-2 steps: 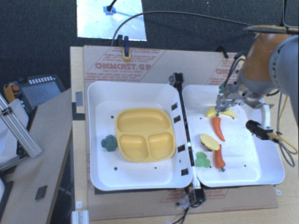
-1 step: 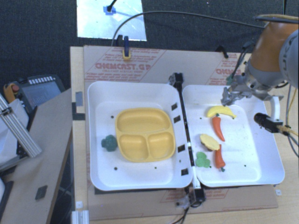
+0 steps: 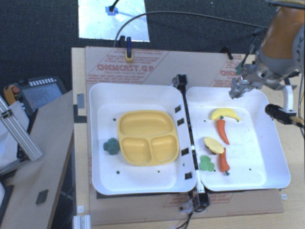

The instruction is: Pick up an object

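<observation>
Beside the banana (image 3: 225,114), an orange pepper (image 3: 222,130)

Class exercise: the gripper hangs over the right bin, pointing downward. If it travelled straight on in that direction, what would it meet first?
Probably bare bin floor. The gripper hangs above the far edge of the right bin, and the closest object, the banana, lies a little nearer the camera. Depth is hard to judge from this slanted view.

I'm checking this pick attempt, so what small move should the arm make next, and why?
Probably move the gripper toward the camera and down over the banana. It now hovers at the right bin's far edge with nothing held, and the banana is the nearest object, lying apart from the carrot below it.
</observation>
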### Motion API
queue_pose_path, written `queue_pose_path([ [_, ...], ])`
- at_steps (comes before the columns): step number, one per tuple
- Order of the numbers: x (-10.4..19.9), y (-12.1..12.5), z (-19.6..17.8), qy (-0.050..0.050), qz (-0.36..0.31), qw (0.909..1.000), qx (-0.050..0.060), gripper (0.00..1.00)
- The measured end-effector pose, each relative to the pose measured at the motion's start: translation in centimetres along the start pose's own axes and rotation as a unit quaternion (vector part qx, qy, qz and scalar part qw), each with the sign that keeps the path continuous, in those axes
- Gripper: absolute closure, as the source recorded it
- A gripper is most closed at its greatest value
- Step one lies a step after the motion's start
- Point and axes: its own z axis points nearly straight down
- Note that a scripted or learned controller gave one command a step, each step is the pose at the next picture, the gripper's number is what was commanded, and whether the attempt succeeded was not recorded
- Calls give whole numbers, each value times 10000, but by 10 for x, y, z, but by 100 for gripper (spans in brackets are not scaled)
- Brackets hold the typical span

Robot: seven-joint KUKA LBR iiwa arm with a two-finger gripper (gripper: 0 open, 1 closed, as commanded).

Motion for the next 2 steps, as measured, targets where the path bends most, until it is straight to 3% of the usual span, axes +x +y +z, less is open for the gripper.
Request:
queue_pose_path([
  [1,0,2,-55,-1,0,10000,-4,100],
  [2,38,-16,-51,8,-10,10000,29,100],
])
